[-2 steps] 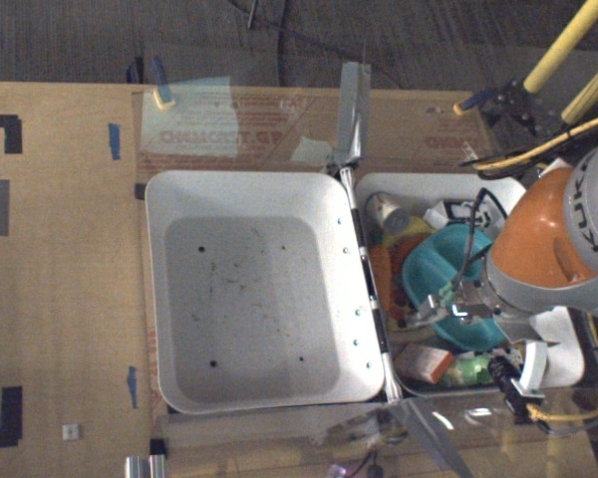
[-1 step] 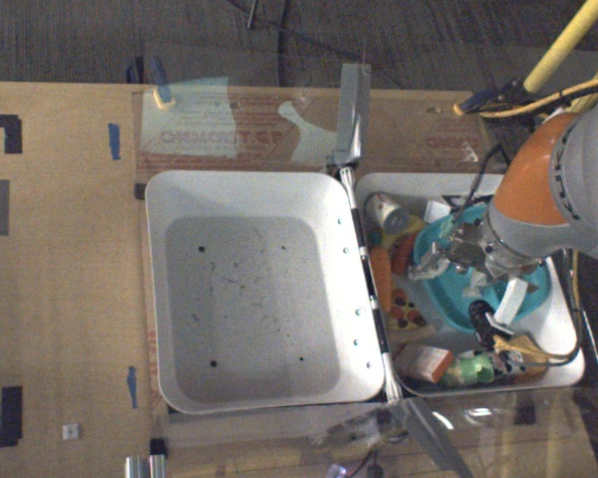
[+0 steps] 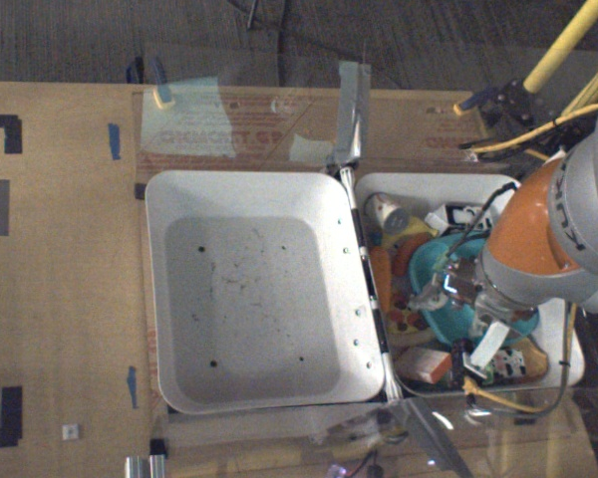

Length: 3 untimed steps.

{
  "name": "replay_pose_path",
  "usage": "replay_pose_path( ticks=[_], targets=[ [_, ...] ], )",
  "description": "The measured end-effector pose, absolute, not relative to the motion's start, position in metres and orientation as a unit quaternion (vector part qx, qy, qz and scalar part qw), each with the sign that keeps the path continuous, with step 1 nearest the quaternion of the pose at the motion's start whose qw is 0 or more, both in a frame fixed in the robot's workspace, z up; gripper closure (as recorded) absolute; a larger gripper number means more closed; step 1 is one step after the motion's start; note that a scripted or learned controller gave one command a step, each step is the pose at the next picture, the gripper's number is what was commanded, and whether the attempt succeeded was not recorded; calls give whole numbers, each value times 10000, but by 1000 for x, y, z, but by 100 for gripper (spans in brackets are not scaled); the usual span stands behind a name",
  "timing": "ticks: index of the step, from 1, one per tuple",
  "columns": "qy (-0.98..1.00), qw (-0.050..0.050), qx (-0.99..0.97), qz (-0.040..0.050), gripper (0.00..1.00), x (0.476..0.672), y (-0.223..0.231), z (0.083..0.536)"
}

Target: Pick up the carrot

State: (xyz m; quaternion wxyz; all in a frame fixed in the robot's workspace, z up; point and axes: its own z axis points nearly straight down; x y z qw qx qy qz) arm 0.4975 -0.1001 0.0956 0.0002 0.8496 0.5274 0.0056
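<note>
Claw low in right bin, over teal bowl amid clutter; grip state cannot tell. Carrot lies just left of claw, along bin's left wall, apart from it. Left bin farther left of claw

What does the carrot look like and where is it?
The carrot is a smooth orange stick, likely plastic. It lies lengthwise along the left wall of the right bin, beside the divider. Its top end sits near a small white cup, and a teal bowl crowds its right side. Its lower end is hidden in the clutter.
</note>
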Motion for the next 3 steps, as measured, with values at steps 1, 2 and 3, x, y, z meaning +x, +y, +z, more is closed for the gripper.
replay_pose_path(
  ticks=[1,2,3],
  targets=[
    [4374,43,8992,113,0,488,-89,94],
    [3702,-15,9289,80,0,508,-86,92],
    [3125,-37,9498,133,0,558,-123,97]
  ],
)
